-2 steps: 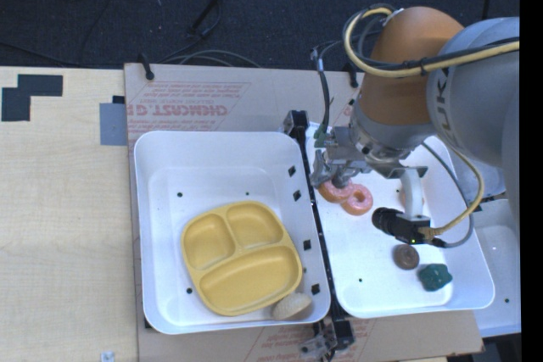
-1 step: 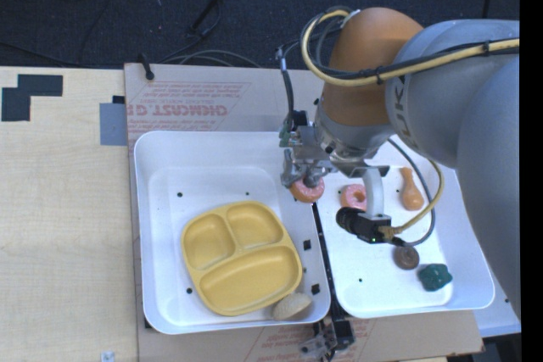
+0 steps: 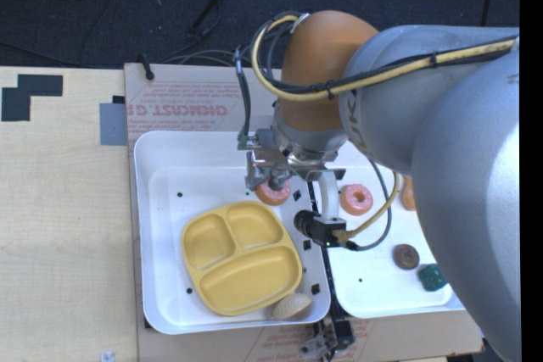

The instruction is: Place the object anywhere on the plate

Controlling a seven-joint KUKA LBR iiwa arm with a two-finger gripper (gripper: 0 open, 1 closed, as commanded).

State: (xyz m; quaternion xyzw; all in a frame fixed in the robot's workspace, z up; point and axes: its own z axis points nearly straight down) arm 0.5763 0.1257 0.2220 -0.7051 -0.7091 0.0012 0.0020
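- a grey robot arm with an orange band fills the right and top centre of the frame, reaching down to the upper edge of the left white bin (image 3: 148,182).
- the gripper (image 3: 273,182) hangs just above the centre of the frame, its metal fingers pointing down on either side of a pink-frosted doughnut (image 3: 274,193).
- the doughnut sits between the fingers, so the gripper appears closed on it; whether it is lifted or resting on the bin floor cannot be told.
- the yellow plate (image 3: 242,257), with three compartments, lies tilted in the lower middle of the left bin, just below and slightly left of the doughnut.
- the doughnut is at the plate's upper right corner, beside it rather than over a compartment; it seems to be held there for a short carry toward the plate.
- a pale rounded object (image 3: 292,306) lies against the plate's lower right edge, near the bin's bottom rim.
- open white floor shows along the left bin's top and left sides, leaving room above the plate.
- the right bin (image 3: 373,301) holds a second pink doughnut (image 3: 356,199), a brown disc (image 3: 406,256) and a green object (image 3: 433,277), all well apart from the plate.
- the ridge between the bins runs just right of the gripper, a likely thing to catch.
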